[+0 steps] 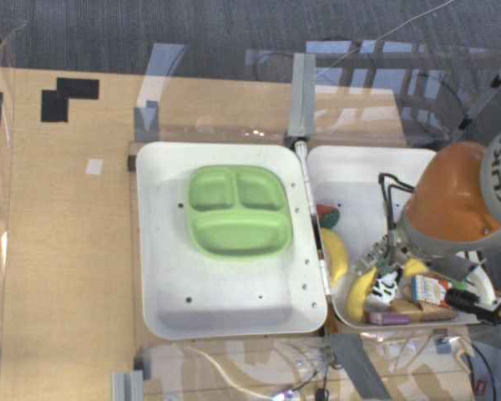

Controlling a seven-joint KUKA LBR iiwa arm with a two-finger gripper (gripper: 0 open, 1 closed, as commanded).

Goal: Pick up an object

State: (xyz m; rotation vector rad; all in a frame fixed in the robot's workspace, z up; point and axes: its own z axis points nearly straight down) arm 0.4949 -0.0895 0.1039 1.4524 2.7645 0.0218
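Gripper (384, 267) hangs low over bananas (361, 291) at the right bin's (351, 164) six o'clock; finger state cannot be told, so nothing counts as picked yet.

A wooden bench (75, 249) carries two white bins, left bin (163, 299) touching right bin (351, 178).

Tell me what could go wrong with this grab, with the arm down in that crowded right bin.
The gripper sits low in the right bin, among bananas, a small box and other packed items. It could pinch two things at once or knock one aside. The curved bananas may slip out. The arm hides much of the pile from the camera, so a miss would be hard to spot.
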